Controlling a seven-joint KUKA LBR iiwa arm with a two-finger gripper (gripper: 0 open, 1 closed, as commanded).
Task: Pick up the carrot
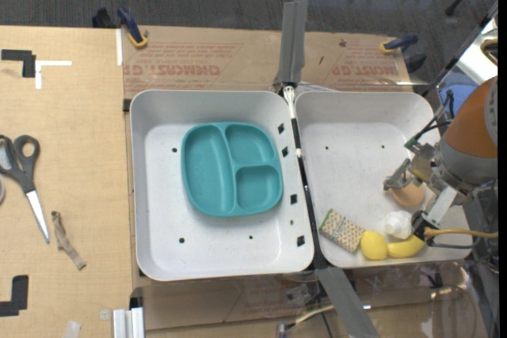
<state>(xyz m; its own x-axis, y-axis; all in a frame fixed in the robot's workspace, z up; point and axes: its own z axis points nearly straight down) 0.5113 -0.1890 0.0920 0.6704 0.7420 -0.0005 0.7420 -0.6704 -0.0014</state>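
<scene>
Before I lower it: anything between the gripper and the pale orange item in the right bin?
Nothing visible. The gripper sits right over the pale orange item; the banana and lemon lie apart, nearer the front.

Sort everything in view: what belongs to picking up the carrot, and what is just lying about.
For the job:
- two-finger gripper
- pale orange rounded thing beneath it, possibly the carrot; too hidden to tell
- shallow white bin holding it

Lying about:
- teal divided plate
- round yellow fruit
- yellow banana
- white lump
- patterned packet
- grey-handled scissors
</scene>
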